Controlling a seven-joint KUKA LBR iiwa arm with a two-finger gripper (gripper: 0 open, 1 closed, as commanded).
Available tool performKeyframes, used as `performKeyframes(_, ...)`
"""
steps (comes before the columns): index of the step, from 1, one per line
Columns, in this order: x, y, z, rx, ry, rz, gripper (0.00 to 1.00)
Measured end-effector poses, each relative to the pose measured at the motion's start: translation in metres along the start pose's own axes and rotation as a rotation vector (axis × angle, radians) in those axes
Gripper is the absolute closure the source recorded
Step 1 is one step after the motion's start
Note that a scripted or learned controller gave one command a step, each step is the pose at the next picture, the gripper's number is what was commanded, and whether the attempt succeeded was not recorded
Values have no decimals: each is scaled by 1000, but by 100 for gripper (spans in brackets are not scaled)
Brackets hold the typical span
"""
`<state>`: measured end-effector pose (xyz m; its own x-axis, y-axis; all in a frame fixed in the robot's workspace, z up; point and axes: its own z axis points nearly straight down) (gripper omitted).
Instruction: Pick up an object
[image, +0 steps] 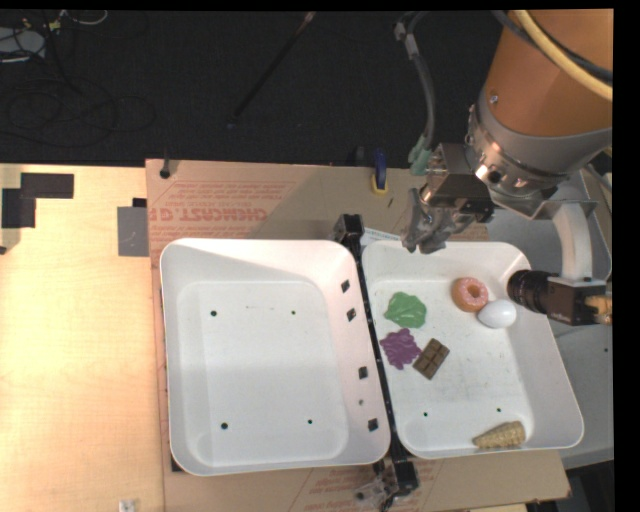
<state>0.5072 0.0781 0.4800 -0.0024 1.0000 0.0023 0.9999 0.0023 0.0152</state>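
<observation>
My gripper (428, 240) hangs open over the back edge of the right bin (540, 400), with nothing between its fingers. Below it in that bin lie a green lump (406, 309), a purple lump (400, 347) and a brown chocolate piece (431, 357). A pink donut (469, 294) and a white egg (497, 315) sit side by side further right. A tan cone (500, 435) rests near the bin's front edge. The green lump is the nearest thing to the gripper, a little in front of it.
The left bin (260, 360) stands beside the right one, joined by a black clipped divider (362, 340). Cardboard (230, 205) lies under both bins, and pale wooden bench (70, 350) stretches to the left.
</observation>
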Motion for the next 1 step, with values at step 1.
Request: performKeyframes(1,65,-27,-23,16,-1,-5,100)
